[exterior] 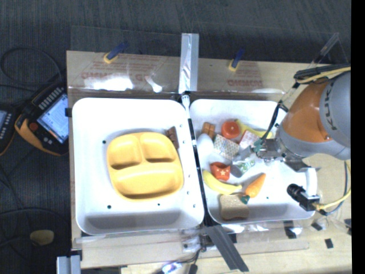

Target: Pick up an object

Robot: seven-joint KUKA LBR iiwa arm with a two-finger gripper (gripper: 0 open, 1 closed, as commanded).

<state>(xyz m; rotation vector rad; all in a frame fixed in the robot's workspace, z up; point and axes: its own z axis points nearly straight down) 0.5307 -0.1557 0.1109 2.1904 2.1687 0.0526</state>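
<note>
The right bin (274, 110) holds a heap of toy food. There is a red tomato (230, 128), a yellow banana (219, 183), an orange carrot (254, 185), a brown bread slice (232, 206), a small red piece (220, 170) and a checkered packet (226, 147). My gripper (256, 151) reaches in from the right and hangs low over the middle of the heap, just right of the packet and above the carrot. A small greenish item (245, 165) lies right under it. The wrist hides whatever is directly beneath it.
The left bin (85, 153) carries a yellow divided plate (145, 164) and a small brown piece (171, 134) by its right wall. A ridge (194, 153) separates the bins. A handheld pendant (48, 121) lies off the bench at the left.
</note>
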